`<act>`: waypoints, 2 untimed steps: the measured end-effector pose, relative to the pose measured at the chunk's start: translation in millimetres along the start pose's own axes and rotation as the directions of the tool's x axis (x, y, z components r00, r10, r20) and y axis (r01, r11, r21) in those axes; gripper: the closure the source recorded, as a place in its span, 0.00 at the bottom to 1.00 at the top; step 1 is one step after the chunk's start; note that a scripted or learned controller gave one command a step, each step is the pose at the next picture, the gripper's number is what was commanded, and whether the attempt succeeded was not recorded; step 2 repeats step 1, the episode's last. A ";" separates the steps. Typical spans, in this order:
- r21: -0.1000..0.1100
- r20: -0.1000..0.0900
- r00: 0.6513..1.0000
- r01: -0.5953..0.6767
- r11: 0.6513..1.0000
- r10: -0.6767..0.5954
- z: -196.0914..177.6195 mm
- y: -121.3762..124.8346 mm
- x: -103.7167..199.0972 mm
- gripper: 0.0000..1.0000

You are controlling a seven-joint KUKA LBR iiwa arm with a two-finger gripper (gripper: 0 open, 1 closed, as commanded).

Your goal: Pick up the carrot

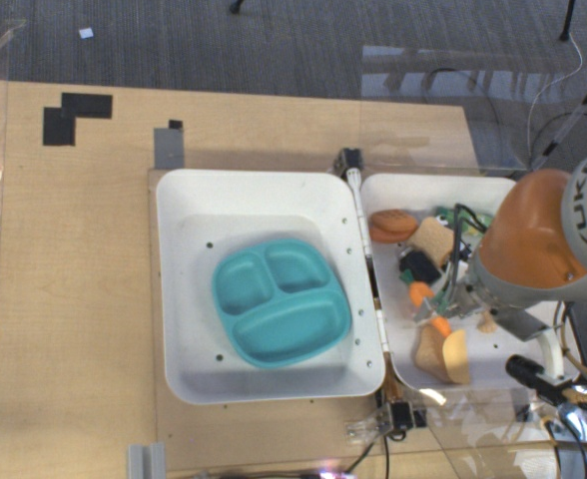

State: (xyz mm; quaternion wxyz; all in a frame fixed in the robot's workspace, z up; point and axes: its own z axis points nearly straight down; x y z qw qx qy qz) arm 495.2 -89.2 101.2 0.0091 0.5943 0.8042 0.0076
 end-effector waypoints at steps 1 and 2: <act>0.016 -0.003 0.975 -0.222 0.975 0.222 -84.9 19.7 77.4 1.00; 0.016 -0.003 0.975 -0.222 0.975 0.222 -84.9 19.7 77.4 1.00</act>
